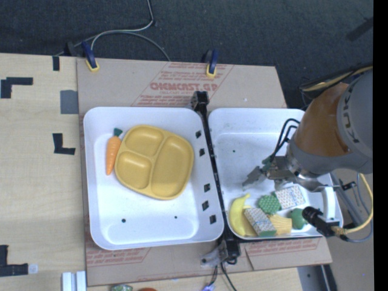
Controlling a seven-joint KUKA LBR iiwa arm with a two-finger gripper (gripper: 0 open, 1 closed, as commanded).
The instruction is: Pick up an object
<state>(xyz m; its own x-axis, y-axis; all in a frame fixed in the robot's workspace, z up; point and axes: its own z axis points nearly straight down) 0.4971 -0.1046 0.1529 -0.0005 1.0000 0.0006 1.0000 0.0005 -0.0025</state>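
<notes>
Here the grey two-finger gripper hangs over the right-hand shallow white bin, its slim fingers reaching left and a little toward the near side. The jaws stand spread apart with nothing between them; bare bin floor lies under the tips.

The things to choose from are bunched in the near right corner of that bin: a yellow plastic banana curving along the near left of the heap, a dark green knobbly lump just right of it, a pale patterned rectangular block beside the arm's wrist, a grey speckled bar lying slantwise on the banana's inner side, a yellow corn-like piece and a small green rounded toy at the near edge. They touch one another, so a clean grasp is awkward.

My judgement is that the arm is in the approach step, not yet over any object. To do it well, the open jaws should shift toward the near side and settle over the banana's outer curve, which has free floor on its left, then close across its narrow width. Going into the middle of the heap risks pinching two pieces or nudging them apart.

In the left bin a yellow divided plastic plate and an orange toy carrot lie well apart from the work
</notes>
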